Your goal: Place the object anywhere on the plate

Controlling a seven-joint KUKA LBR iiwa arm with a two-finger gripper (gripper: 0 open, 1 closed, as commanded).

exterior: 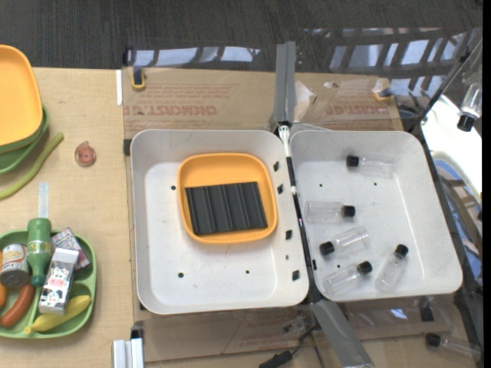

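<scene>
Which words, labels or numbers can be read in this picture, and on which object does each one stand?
"CHEMCUST", printed in red and upside down, on the cardboard behind the left bin.
More red print on the cardboard behind the right bin: too broken to read.
Labels on the small carton, the can and the green bottle in the green tray: too small to read.

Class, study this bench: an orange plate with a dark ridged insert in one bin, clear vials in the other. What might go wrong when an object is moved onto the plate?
1. The clear vials are see-through and lie on a white bin, so a grasp may well miss.
2. They lie on their sides, so one could roll when nudged.
3. The dark ridged insert covers much of the orange plate; a vial dropped there might roll off.
</scene>
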